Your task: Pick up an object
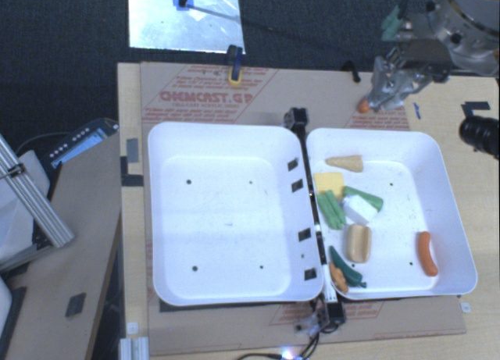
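My gripper (373,101) hangs above the bench behind the right bin's (445,163) far edge, beyond its back left corner. A small orange object (363,105) sits pinched at its fingertips, lifted off the bin. In the right bin lie a tan wedge (344,163), a yellow block (328,183), green bean pods (331,208), a white block with a green piece (363,206), a tan roll (358,243), an orange sausage (426,253) and a small carrot with green leaves (342,271).
The left bin (156,194) lies beside the right one, joined by a black hinge strip (306,194). A shiny metal sheet (185,5) lies at the back left. A yellow and blue clamp (234,65) stands on the cardboard base.
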You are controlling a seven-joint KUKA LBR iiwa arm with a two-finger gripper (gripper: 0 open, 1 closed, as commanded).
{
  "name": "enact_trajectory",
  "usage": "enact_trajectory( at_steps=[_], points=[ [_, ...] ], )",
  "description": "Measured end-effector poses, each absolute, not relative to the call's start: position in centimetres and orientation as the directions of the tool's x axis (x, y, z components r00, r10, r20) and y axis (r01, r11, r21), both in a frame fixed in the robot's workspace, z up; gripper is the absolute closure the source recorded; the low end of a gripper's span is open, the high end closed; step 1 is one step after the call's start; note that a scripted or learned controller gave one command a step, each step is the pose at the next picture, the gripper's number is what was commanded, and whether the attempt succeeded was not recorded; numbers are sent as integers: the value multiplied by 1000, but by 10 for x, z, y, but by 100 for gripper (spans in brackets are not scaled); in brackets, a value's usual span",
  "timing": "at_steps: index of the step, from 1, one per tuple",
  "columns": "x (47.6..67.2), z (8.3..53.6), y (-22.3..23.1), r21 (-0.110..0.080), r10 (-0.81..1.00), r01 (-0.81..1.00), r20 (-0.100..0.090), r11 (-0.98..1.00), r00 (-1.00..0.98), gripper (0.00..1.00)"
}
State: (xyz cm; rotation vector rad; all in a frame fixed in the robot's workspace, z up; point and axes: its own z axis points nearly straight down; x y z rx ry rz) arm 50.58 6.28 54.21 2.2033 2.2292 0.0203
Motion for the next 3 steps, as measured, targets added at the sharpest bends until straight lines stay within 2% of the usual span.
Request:
enact_trajectory(
  at_steps=[1, 2, 3],
  points=[
    [521, 535, -28, 3, 1000, 1000, -2, -7, 7, 100],
    [514, 434, 7, -8, 1000, 1000, 1, 6, -6, 100],
    [524, 403, -133, 0, 1000, 1000, -5, -12, 12, 100]
  ],
)
